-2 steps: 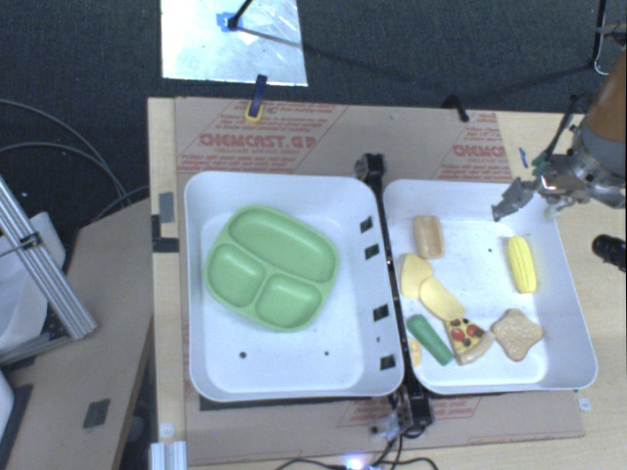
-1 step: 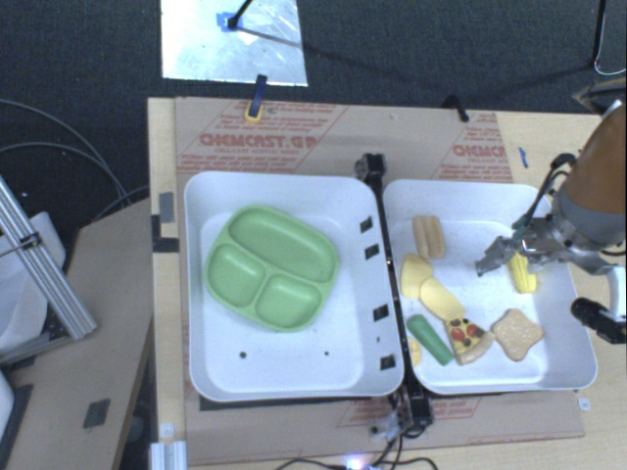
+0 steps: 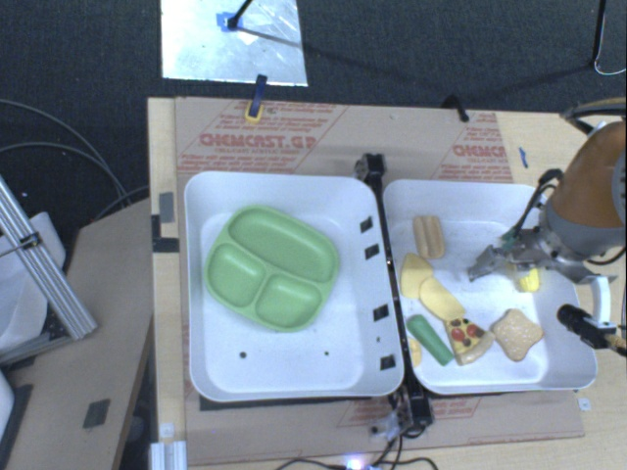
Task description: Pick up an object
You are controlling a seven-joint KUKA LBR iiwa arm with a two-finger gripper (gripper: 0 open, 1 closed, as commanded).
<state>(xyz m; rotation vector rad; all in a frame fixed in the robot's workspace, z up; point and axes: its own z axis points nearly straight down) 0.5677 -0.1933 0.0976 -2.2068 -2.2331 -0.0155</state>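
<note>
While reaching in from the right, arm hangs over right bin [image 3: 558, 360], orange band and grey wrist above its far right side. Gripper [image 3: 487, 262] low over bin floor, fingers [image 3: 480, 265] pointing left, tips look close together; nothing visible between them. Whether parted or pressed: cannot tell for sure at this slant.

Small yellow piece [image 3: 530, 281] just beside gripper body, partly hidden under it. Toast slice [image 3: 516, 333] near front right of right bin, lying flat. Pizza slice [image 3: 468, 338] just left of toast, touching or nearly so. Green pickle-like stick [image 3: 429, 340] beside pizza slice, tilted, near bin's left wall. Yellow cheese-like pieces [image 3: 427, 286] mid-left, overlapping each other. Tan hot-dog bun [image 3: 427, 235] toward back left, apart from gripper.

Left bin [image 3: 225, 375] holds green divided plate [image 3: 271, 267], three compartments, sitting flat, nothing in them. Bins side by side, touching along black clips [image 3: 376, 253] at middle seam.

Cardboard sheet [image 3: 323, 130] under both bins, red print on it. Silver panel [image 3: 230, 27] on dark floor beyond bench.
</note>
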